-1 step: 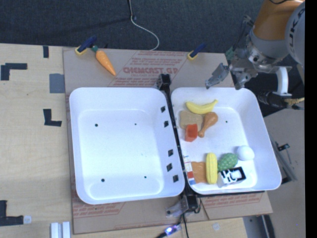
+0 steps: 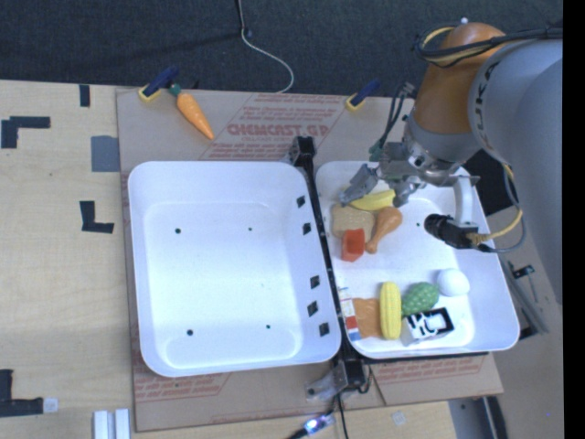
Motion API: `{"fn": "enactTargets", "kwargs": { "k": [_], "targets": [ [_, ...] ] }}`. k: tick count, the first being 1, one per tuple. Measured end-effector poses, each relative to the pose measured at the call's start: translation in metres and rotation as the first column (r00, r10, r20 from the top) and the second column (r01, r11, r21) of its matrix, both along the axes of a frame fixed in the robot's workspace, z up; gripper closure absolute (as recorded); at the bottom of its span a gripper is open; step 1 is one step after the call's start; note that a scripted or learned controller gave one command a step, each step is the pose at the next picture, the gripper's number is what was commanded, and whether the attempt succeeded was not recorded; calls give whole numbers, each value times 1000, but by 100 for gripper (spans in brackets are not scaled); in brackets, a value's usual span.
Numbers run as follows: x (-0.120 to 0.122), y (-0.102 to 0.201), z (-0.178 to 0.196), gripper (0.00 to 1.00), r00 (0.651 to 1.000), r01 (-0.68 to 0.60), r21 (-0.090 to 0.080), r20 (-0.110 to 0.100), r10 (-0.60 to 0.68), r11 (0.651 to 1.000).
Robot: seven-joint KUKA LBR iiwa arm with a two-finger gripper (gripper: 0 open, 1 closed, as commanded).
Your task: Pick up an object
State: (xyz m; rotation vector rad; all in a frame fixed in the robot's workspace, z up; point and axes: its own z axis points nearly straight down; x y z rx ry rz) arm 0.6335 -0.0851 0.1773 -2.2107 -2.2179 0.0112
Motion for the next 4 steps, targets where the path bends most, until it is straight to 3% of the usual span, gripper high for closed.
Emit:
{"fn": "enactTargets", "kwargs": {
  "k": [1,2,3,4],
  "targets": [
    [16,-13,-99,0,1000,1,-4,6,-1,1000],
    [19,-13,-81,100,1000,1,-6,15,-1,1000],
    [-62,-24,-87,100,1000,5,-4,27,-5,1000],
    [29,-73,-89,100,1000,0,-4,16,0,1000]
  ]
}}
